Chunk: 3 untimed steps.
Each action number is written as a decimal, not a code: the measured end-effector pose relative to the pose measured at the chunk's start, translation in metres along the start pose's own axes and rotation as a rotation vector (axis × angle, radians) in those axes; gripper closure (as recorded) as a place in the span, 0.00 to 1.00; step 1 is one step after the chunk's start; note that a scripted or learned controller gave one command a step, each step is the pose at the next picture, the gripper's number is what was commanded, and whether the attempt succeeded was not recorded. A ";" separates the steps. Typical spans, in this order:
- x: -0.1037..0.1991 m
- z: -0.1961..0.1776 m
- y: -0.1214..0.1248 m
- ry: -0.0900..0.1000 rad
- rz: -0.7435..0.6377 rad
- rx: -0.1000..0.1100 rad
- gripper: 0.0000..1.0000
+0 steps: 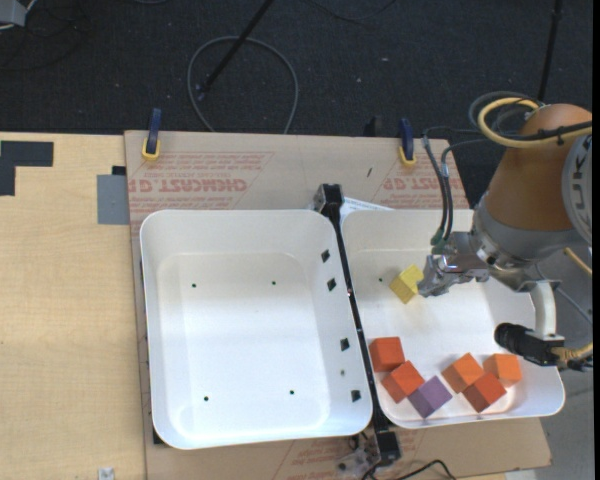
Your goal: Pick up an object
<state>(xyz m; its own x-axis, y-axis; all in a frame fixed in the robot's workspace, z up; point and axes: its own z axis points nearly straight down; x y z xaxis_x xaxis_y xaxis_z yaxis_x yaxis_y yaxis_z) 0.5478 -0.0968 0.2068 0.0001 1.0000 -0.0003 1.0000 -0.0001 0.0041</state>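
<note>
A small yellow cube (pixel 407 284) lies in the right bin (pixel 458 320), towards its left middle. My gripper (pixel 433 279) hangs low just to the right of this cube, touching or almost touching its right side; the wrist hides the tip. Along the bin's front lie two orange cubes (pixel 387 352) (pixel 404 379), a purple cube (pixel 430 396), and a tight group of three more orange cubes (pixel 483 378). None of these is near the gripper.
The left bin (pixel 240 338) stands beside the right one, sharing a black-clipped divider (pixel 340 288). Two blue clamps (pixel 152 146) (pixel 408 148) hold the cardboard base at the back. The arm's orange band (pixel 535 168) rises over the right bin's right side.
</note>
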 end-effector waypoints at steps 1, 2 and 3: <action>-0.001 -0.032 0.000 0.000 0.001 0.003 1.00; 0.061 -0.027 -0.002 0.001 -0.005 0.005 1.00; 0.112 -0.028 -0.018 0.001 -0.004 0.005 1.00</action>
<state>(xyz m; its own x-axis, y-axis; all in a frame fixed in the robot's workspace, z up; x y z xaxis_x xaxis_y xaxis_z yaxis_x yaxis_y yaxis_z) 0.5297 0.0154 0.2349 -0.0038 1.0000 0.0010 1.0000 0.0038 -0.0011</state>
